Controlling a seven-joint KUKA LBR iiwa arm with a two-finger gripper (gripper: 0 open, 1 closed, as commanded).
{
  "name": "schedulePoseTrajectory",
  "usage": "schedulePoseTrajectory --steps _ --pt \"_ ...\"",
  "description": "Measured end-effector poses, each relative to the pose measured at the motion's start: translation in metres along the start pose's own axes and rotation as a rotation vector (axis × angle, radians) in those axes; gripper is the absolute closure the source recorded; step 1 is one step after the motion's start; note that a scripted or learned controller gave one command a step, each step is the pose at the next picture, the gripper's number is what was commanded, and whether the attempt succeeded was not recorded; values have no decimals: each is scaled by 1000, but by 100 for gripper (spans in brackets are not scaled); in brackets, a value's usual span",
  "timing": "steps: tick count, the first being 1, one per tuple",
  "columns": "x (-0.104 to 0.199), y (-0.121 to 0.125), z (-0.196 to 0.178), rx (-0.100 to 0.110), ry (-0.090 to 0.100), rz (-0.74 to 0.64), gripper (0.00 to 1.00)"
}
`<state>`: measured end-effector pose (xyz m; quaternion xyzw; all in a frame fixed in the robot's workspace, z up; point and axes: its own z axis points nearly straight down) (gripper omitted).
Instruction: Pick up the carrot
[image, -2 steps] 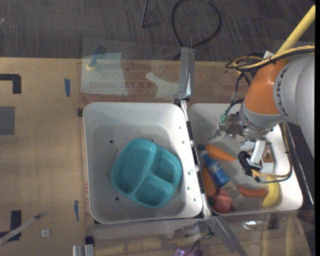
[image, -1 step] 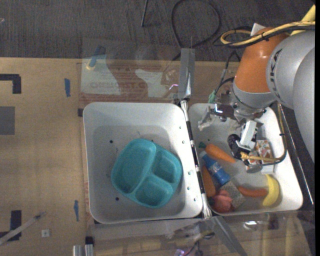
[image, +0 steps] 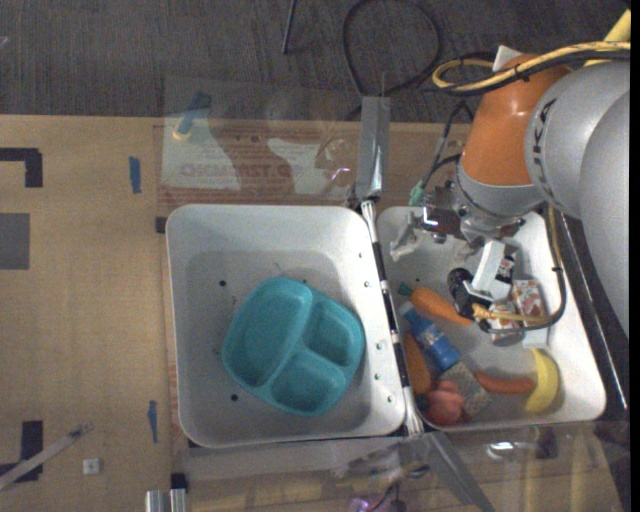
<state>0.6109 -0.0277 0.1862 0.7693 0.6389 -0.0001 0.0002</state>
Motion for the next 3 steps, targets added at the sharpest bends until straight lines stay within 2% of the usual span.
schedulePoseTrajectory --steps 1,2,3 --pt "-91 -30 58 6 0 232 0" --pt "-77 -29 98 -9 1 237 0" --pt "-78 -28 87 -13 2 242 100"
